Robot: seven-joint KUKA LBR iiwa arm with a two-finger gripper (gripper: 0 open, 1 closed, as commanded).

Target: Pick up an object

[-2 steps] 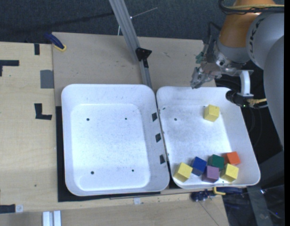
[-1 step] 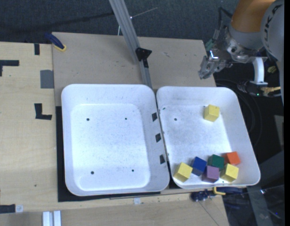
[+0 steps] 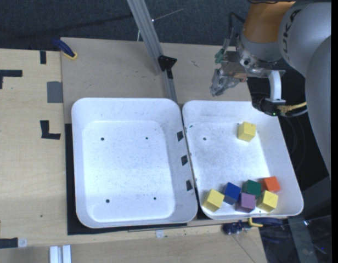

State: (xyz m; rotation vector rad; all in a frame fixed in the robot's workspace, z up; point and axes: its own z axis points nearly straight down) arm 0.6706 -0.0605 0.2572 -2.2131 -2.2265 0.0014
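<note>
My gripper (image 3: 220,86) hangs above the far edge of the right bin (image 3: 229,158), over the bench just beyond its rim. Nothing shows between its fingers. A yellow cube (image 3: 246,131) lies alone in the far part of that bin, to the right of and nearer than the gripper. Along the near edge sits a cluster: a yellow cube (image 3: 214,199), a blue cube (image 3: 232,192), a green cube (image 3: 252,188), a purple cube (image 3: 247,201), an orange cube (image 3: 271,184) and another yellow cube (image 3: 269,200).
The left bin (image 3: 128,158) stands beside the right one, their rims touching in the middle. A slanted metal rail (image 3: 150,32) with a black clamp (image 3: 167,62) runs down to the bins' far junction. Black cables (image 3: 268,106) hang by the arm.
</note>
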